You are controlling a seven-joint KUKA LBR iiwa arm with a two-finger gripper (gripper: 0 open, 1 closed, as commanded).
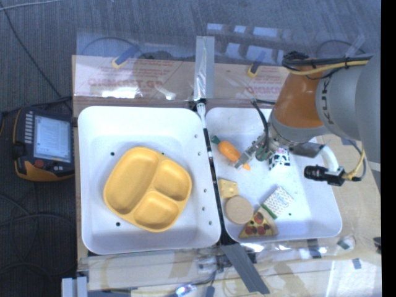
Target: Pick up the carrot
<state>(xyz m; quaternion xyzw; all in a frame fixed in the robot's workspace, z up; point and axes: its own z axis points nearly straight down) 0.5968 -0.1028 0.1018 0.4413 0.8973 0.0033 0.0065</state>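
Roughly at nine o'clock from the jaws [255, 152], just beside them, lies the carrot [229, 151] in the right bin [322, 221], long axis ten-to-four; jaws' state cannot be told.

We see a yellow divided plate [148, 187] in the left bin [93, 228], while the right bin [315, 218] holds a cookie [237, 210], pizza slice [258, 227], cheese wedge [227, 187] and packet [278, 202].
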